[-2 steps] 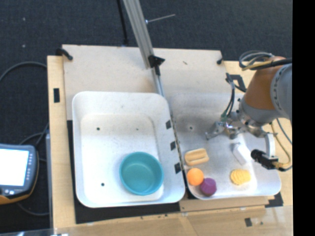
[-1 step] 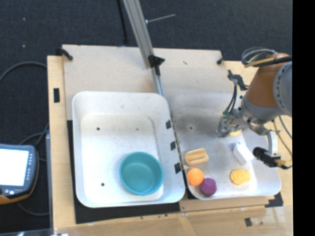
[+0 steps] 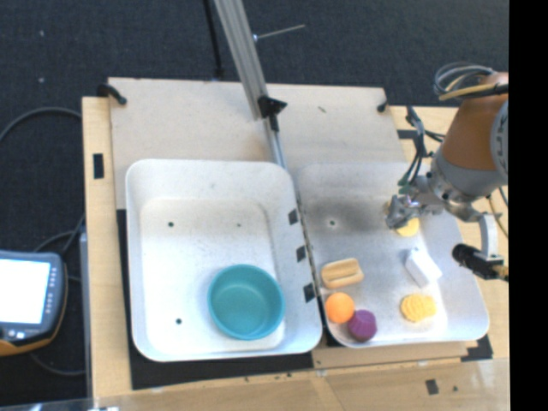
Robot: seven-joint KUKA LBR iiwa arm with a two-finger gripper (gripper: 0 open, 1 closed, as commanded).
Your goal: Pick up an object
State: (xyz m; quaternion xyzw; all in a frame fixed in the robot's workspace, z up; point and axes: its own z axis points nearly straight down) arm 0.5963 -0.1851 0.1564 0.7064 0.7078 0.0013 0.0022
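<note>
Nearest us, along the front edge of the right bin (image 3: 479, 315), we see a purple ball (image 3: 363, 324) touching an orange ball (image 3: 339, 307), and well to their right a yellow ridged piece (image 3: 418, 307). Just behind the orange ball lies a tan bread-shaped block (image 3: 342, 272), and toward the bin's right side, behind the yellow ridged piece, a white block (image 3: 422, 267) lies tilted. Across the divide, the left bin (image 3: 154, 195) carries a teal bowl (image 3: 246, 300) near its front.

Farther back in the right bin, the tool (image 3: 402, 216) is down at the bin floor, right over a small yellow object (image 3: 408, 227). That object shows just beneath and slightly in front of the tool's tip, touching it or nearly so. We cannot tell how far the tool is open, nor whether it has any hold on the yellow object. Above it rise the grey wrist and the orange band (image 3: 471, 135).

Beyond both bins, the counter (image 3: 188, 118) runs back bare, and a slanted metal post (image 3: 244, 45) stands from it.
</note>
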